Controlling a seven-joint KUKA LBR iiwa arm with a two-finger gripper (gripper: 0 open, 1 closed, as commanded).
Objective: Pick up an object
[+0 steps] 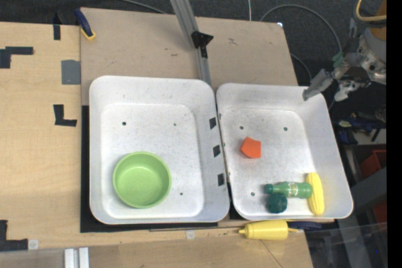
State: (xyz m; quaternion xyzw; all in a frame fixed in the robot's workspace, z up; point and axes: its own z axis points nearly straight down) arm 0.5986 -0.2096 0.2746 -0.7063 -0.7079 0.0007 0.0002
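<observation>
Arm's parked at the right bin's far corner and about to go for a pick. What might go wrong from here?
1. The green bottle, dark green piece and yellow object lie bunched together, so a grasp may catch two or push them apart.
2. That cluster sits near the right bin wall, risking finger contact.
3. The orange block is small and may skid.

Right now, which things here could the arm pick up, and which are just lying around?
For the job:
gripper
orange block
green bottle
yellow banana
green bowl

Lying about:
yellow bottle on the bench outside the bins
blue-handled clamp
</observation>
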